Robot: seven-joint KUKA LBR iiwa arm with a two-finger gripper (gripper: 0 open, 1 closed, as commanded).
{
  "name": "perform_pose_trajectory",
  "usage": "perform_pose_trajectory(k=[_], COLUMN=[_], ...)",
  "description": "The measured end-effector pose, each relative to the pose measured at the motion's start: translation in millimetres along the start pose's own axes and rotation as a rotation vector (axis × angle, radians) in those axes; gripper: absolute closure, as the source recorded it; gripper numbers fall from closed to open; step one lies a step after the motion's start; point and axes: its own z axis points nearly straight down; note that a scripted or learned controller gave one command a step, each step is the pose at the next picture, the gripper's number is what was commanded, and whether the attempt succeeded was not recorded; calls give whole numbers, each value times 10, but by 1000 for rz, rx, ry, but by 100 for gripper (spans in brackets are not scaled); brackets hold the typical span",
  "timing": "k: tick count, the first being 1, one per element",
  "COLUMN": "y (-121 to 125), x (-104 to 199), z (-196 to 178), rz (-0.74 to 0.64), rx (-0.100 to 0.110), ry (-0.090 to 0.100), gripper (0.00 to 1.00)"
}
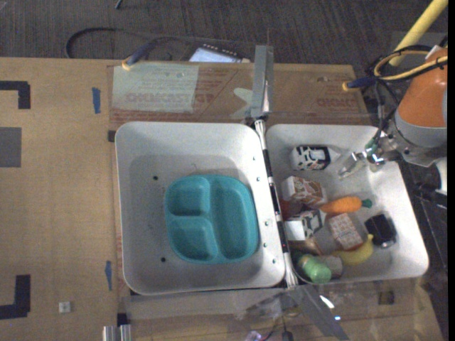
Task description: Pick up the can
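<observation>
While the fingers (357,160) are hovering over the right bin (409,215), apparently parted and holding nothing, the can (312,158) is lying on its side just beside them, seemingly awaiting a descent.

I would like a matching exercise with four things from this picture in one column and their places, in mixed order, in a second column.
Things:
1. teal plastic divided tray
2. orange toy carrot
3. black-and-white cow-patterned carton
4. green cylindrical can

Places:
A. near the front edge of the right bin, beside the yellow banana
B. near the back of the right bin
C. in the left bin
D. in the middle of the right bin

Pairs: 1-C, 2-D, 3-B, 4-A
</observation>
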Motion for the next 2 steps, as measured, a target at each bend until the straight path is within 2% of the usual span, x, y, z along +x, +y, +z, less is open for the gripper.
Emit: perform_pose_trajectory(k=[1,2], y=[5,451], x=[-18,-42], z=[-71,143], rz=[1,-280], rx=[0,0], ry=[0,-5], gripper=[100,100])
